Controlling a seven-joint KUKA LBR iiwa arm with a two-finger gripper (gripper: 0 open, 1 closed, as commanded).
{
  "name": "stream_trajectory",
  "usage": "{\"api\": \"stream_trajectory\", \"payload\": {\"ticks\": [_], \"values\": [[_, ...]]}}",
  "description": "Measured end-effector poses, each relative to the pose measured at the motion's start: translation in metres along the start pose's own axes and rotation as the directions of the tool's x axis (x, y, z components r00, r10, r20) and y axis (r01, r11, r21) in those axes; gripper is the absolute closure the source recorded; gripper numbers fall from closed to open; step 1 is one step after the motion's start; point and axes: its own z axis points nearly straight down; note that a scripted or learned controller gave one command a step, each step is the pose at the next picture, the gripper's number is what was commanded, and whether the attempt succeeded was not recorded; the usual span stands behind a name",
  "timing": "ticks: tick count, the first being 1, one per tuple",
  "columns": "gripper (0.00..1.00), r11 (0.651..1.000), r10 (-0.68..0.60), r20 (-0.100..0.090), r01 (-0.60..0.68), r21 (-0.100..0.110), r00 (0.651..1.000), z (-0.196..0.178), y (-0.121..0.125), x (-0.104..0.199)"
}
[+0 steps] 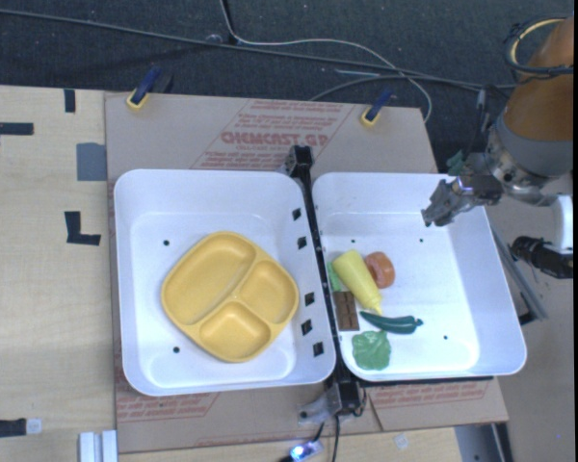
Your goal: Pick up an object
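The arm (532,114) comes in from the right edge, its orange band high at the upper right and its grey wrist bent down and leftward toward the right bin (491,287). The gripper (441,207) hangs over that bin's upper right corner, near the rim, tilted so that its dark tip points left and down. It is small and dark against the white, and whether it is spread or closed cannot be made out; nothing shows at its tip, and it touches none of the things below. Those things lie well apart from it, bunched against the left wall of the right bin. A yellow corn (355,278) lies slanted, its upper end toward the divider, with an orange piece (380,269) just beside it on the right, touching or nearly so. Below the corn a small brown block (346,311) sits against the wall. A dark green pepper (393,322) lies crosswise just under the corn's lower end, and a light green leafy piece (371,350) rests below it, nearest the front rim. The left bin (140,287) holds a yellow plate (230,295) with three compartments, lying flat and turned at a slant near the middle. Both bins sit on a cardboard sheet (270,133) fixed by two clamps (144,89) at its far edge, and black cables (270,41) run across the dark floor behind.
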Motion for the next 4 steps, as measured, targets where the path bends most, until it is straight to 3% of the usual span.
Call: {"api": "stream_trajectory", "payload": {"ticks": [1,2,4], "values": [[1.00,1.000,0.001,0.000,-0.001,0.002,1.000,0.011,-0.002,0.059],[1.00,1.000,0.000,0.000,0.000,0.002,1.000,0.011,0.010,0.117],[1.00,1.000,0.002,0.001,-0.002,0.004,1.000,0.043,0.021,0.212]]}}
